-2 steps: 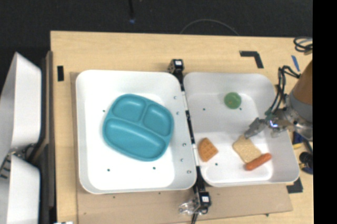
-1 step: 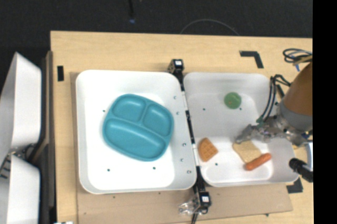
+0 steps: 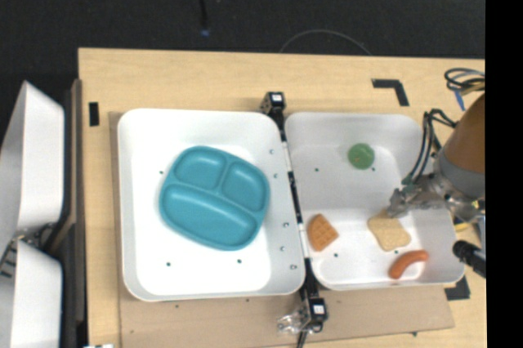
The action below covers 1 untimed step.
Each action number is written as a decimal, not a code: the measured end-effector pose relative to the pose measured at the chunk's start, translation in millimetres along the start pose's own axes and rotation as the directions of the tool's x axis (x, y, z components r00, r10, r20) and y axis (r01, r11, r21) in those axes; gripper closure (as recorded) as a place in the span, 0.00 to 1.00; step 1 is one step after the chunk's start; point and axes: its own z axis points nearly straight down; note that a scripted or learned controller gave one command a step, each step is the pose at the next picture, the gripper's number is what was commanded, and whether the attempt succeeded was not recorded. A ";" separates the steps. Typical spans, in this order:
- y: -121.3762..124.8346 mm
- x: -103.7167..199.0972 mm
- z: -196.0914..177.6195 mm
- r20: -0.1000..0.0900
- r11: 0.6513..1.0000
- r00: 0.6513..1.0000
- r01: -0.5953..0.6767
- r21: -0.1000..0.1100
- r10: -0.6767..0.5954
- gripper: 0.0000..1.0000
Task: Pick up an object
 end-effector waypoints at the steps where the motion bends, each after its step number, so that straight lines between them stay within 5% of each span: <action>1: -5.3 4.2 -56.8 0.000 1.000 1.000 0.007 0.006 -0.007 1.00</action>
